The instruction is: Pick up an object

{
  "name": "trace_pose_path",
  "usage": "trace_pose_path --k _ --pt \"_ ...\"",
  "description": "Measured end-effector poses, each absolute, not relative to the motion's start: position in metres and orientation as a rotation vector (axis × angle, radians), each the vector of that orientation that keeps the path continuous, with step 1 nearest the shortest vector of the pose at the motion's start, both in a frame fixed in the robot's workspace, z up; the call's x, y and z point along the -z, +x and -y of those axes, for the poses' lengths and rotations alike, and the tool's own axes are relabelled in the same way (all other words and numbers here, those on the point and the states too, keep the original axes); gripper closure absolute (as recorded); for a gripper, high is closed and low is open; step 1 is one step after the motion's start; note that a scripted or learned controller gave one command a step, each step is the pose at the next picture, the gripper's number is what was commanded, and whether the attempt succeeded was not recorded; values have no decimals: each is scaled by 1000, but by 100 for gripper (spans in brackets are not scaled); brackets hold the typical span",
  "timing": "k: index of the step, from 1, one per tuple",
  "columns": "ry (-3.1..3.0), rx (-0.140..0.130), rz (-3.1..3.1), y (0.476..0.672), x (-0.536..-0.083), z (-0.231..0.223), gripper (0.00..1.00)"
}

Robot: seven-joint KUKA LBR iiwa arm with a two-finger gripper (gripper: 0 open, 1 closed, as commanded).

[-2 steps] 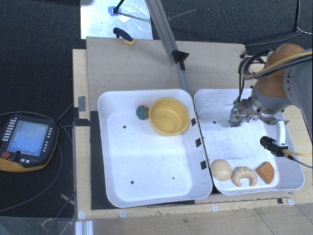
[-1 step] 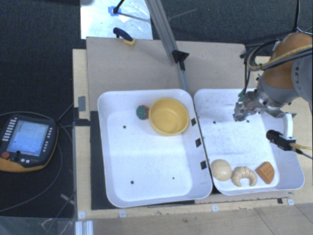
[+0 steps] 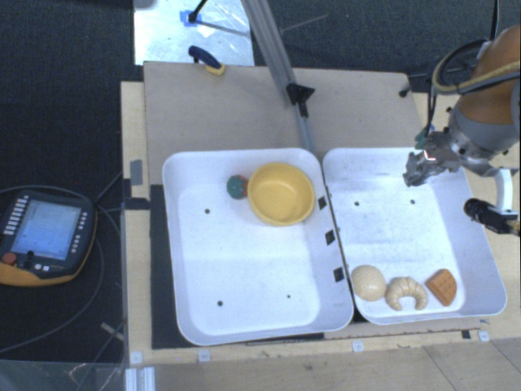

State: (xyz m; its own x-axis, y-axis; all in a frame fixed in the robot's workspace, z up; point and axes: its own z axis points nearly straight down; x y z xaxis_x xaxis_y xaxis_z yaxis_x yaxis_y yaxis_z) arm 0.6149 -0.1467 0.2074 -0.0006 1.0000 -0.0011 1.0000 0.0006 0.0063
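I log the gripper (image 3: 421,169) over the far right corner of the right bin (image 3: 383,218), well apart from the food below; whether its jaws are apart or together I cannot tell. Along that bin's near wall lie a round bun (image 3: 368,283), a croissant (image 3: 407,292) and a waffle piece (image 3: 443,287). The left bin (image 3: 244,300) holds a yellow bowl (image 3: 281,194) touching a small green ball (image 3: 237,186).

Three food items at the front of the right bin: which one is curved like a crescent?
The croissant, the middle of the three. The round bun sits to its left, the flat orange waffle to its right.
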Motion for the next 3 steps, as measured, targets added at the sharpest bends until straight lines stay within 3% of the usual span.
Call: trace_pose_path --k 1,3 --pt "2217 -5 -2220 617 -256 137 100" --pt "2216 -1 -2228 644 -246 32 100"
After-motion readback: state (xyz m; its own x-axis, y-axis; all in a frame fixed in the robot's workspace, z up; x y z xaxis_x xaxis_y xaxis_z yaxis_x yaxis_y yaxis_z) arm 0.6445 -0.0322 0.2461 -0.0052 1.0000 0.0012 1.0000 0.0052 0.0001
